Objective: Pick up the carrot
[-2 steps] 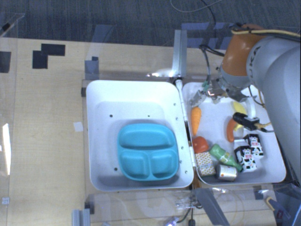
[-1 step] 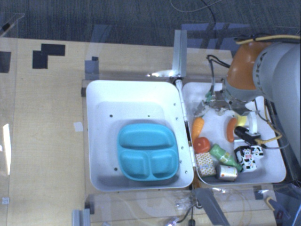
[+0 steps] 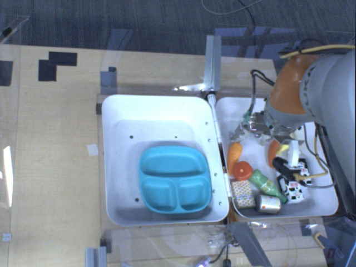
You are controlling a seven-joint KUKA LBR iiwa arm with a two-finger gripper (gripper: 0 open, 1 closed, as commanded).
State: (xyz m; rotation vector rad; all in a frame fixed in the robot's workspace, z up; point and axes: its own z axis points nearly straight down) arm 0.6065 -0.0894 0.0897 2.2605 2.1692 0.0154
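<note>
The carrot (image 3: 236, 151), a short orange piece, lies near the left wall of the right bin (image 3: 328, 204), just above a red tomato (image 3: 241, 170). My gripper (image 3: 252, 127) hangs over the upper middle of that bin, a little up and to the right of the carrot and apart from it. The grey arm with its orange band (image 3: 289, 90) covers the bin's upper right part. Nothing shows held in the gripper.
Crowded around the carrot are a green item (image 3: 263, 181), a checkered waffle-like piece (image 3: 243, 192), a metal can (image 3: 269, 203), an orange object (image 3: 273, 152) and small black-and-white things (image 3: 295, 177). The left bin (image 3: 117, 121) holds a blue divided plate (image 3: 175, 178).
</note>
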